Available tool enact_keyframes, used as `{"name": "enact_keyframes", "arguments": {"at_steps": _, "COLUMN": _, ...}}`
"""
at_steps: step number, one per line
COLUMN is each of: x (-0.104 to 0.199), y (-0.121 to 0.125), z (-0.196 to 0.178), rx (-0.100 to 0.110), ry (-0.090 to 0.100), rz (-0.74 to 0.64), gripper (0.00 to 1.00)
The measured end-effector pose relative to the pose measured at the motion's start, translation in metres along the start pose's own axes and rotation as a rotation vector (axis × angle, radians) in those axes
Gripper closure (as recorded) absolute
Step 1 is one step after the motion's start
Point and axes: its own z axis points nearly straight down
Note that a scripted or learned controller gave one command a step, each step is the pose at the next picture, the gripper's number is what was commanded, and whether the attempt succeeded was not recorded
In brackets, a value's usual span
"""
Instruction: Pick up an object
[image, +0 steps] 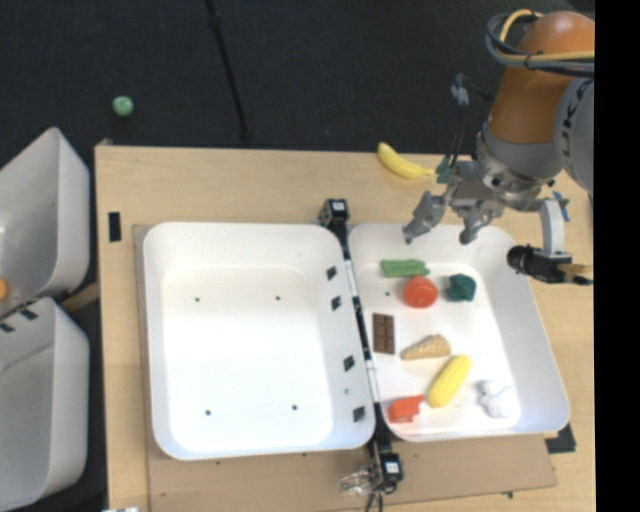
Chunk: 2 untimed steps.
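The gripper (440, 231) was spread wide and grasped nothing, above the far edge of the right bin (530, 340). Just near of it lay a green piece (403, 267), a tomato (420, 292) and a corn cob (449, 380).

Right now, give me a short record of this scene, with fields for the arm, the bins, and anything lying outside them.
end effector: open, holding nothing, above the far edge of the right bin
right bin: green piece, red round piece, dark green piece, brown bar, tan wedge, corn cob, small red piece, white piece
left bin: no items visible
outside the bins: banana on the bench, green ball beyond it
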Motion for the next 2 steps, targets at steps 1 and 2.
{"name": "enact_keyframes", "arguments": {"at_steps": 1, "x": 0.013, "y": 0.037, "z": 0.097, "rx": 0.003, "ry": -0.001, "rz": -0.004, "gripper": 0.0}}
{"name": "enact_keyframes", "arguments": {"at_steps": 2, "x": 0.007, "y": 0.046, "z": 0.165, "rx": -0.005, "ry": -0.004, "rz": -0.003, "gripper": 0.0}}
